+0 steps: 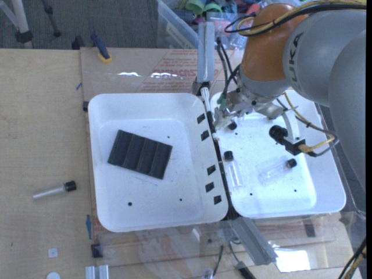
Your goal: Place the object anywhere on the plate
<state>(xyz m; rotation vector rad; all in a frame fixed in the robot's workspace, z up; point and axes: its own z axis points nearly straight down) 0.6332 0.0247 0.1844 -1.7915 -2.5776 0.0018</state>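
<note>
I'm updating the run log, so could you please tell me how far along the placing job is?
Nothing looks done yet: the dark plate in the left bin carries nothing. Two clear tubes with black caps lie in the right bin. The arm hangs over that bin's upper left. Picking one up and carrying it across remain.

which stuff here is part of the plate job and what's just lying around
Job: dark ribbed plate in left bin; clear vials in right bin; gripper.
Lying about: vial on bench; toy tub behind.
</note>
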